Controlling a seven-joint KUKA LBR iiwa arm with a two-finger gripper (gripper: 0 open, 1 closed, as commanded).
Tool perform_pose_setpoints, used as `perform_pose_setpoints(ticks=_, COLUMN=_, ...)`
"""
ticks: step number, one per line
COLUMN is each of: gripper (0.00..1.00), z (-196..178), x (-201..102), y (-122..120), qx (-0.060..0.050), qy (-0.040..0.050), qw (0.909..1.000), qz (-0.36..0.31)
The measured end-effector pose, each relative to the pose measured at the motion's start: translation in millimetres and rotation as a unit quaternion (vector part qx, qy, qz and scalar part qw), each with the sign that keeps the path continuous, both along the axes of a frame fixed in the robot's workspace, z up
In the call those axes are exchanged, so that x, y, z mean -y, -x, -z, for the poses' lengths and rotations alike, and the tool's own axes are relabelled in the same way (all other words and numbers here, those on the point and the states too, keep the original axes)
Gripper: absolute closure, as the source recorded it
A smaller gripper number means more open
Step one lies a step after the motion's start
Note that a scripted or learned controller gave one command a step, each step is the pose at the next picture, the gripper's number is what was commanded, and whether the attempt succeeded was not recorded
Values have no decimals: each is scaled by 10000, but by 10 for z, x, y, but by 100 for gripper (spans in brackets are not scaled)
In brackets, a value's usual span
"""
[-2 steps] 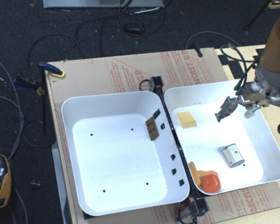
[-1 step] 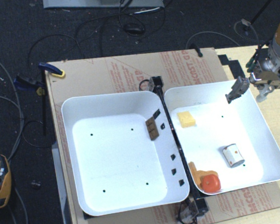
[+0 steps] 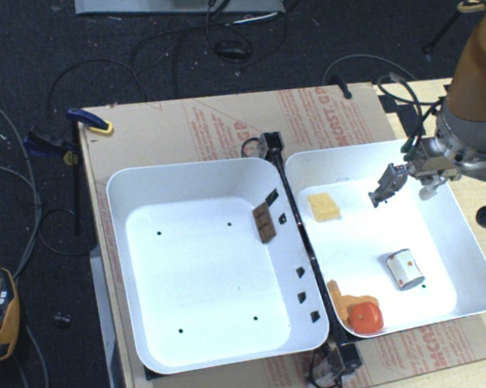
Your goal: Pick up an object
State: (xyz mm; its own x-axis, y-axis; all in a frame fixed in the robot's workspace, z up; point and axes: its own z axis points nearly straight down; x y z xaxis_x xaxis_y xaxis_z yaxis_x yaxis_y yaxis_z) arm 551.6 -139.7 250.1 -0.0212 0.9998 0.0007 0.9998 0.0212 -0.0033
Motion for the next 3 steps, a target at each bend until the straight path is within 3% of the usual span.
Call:
perform_pose_setpoints(ticks=1, gripper=0, z=-85, x=-182, y=43, qx=19, qy=2, qw=9999, qz=99)
perform_pose_setpoints(ticks=2, gripper=0, z=-107, x=-239, y=-220, qx=17, qy=3, qw=9999, qz=100)
perform_pose_setpoints(ticks=3, gripper=0, z=-241, x=-483, y=-133, qx=22, qy=2, qw=10000, qz=97)
